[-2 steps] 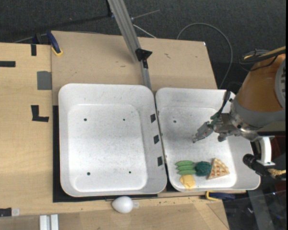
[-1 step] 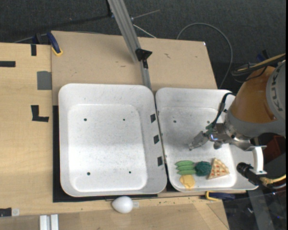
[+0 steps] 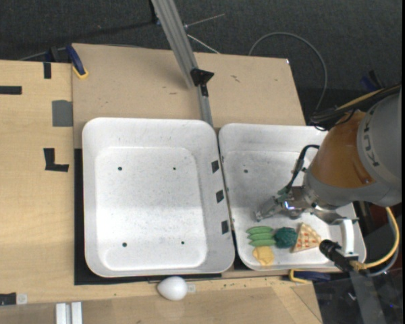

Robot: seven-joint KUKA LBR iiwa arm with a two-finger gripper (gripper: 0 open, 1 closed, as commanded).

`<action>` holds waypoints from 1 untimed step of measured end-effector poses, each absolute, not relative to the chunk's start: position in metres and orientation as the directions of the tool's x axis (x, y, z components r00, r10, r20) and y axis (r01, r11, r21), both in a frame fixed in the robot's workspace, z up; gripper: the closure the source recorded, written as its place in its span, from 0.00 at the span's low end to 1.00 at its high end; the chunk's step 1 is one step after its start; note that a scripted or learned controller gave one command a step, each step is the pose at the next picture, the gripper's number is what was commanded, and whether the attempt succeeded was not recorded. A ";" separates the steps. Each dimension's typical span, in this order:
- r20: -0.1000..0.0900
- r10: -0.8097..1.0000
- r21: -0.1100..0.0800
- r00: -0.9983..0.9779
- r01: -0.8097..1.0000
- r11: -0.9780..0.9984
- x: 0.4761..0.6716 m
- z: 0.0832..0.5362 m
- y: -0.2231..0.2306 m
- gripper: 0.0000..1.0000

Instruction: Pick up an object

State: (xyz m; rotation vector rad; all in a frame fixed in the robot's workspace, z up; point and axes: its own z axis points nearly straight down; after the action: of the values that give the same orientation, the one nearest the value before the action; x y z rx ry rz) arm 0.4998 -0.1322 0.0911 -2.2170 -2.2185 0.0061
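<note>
Gripper (image 3: 264, 212) in right bin (image 3: 256, 140), finger state unclear tbh. Green pod toy (image 3: 260, 234) at its 6 o'clock: looks light, probably slick plastic; you pinch across narrow middle.

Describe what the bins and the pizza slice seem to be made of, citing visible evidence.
Bins: probably moulded plastic; white, matt, speckled, with rounded corners and raised rims.
Pizza slice: apparently a plastic or rubber toy; flat tan wedge with red dots and even, unnatural colour. The picture is too coarse to say which.

Single fixed camera above bench (image 3: 142, 79), looking down aslant on both bins (image 3: 148, 198).
</note>
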 end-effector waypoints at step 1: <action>0.001 1.000 -0.004 -0.002 1.000 0.002 0.501 0.103 -0.132 1.00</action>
State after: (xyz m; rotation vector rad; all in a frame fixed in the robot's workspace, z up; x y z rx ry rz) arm 0.5006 -0.1316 0.1032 -2.2165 -2.2206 0.0031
